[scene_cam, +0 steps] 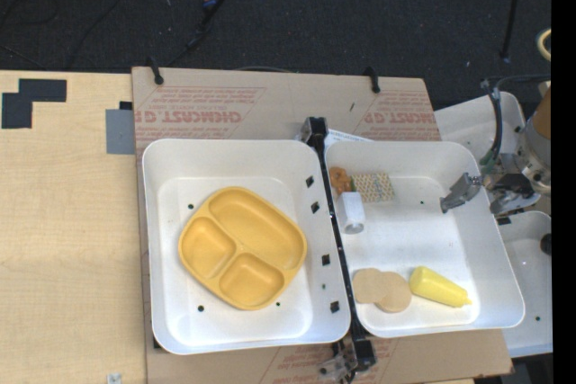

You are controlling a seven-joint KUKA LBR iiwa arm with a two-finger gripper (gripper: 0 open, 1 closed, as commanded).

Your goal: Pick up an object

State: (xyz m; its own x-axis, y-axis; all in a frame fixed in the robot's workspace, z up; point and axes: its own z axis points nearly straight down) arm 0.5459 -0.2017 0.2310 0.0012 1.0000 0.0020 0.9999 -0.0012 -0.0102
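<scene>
arm: KUKA arm comes in from the right edge, wrist over the right rim of the right bin (490, 283).
gripper: gripper (461, 192) sits at the upper right of the right bin, just inside the rim, above the floor. One grey finger juts left toward the bin centre. Nothing visible between the fingers. Open or closed: cannot tell, too small and partly blocked by the wrist.
left bin: left bin (171, 301) holds one yellow divided plate (241, 245), three compartments, lying flat and slightly rotated.
right bin contents: patterned sponge-like block (373, 186) and a small brown item (339, 180) at the top left. White cylinder (351, 213) just below them, near the divider. Two tan round discs (382, 290) overlapping at the bottom. Yellow tapered object (439, 287) just right of the discs, nearly touching.
task object: none chosen yet, judging by the pose. All candidates are on the bin floor. The yellow tapered object is nearest below the gripper; the patterned block is well to its left.
progress: looks like approach phase, no grasp made.
risk 1: a straight descent from here likely lands on bare floor close to the right wall, closing on nothing.
risk 2: the yellow tapered object looks smooth and rounded, so it may squirt out if pinched off-centre.
risk 3: the discs are flat and low, so the fingers may slide over them.
risk 4: the white cylinder could roll against the divider if nudged.
risk 5: the plate is wide, likely beyond finger span unless taken by the rim.
</scene>
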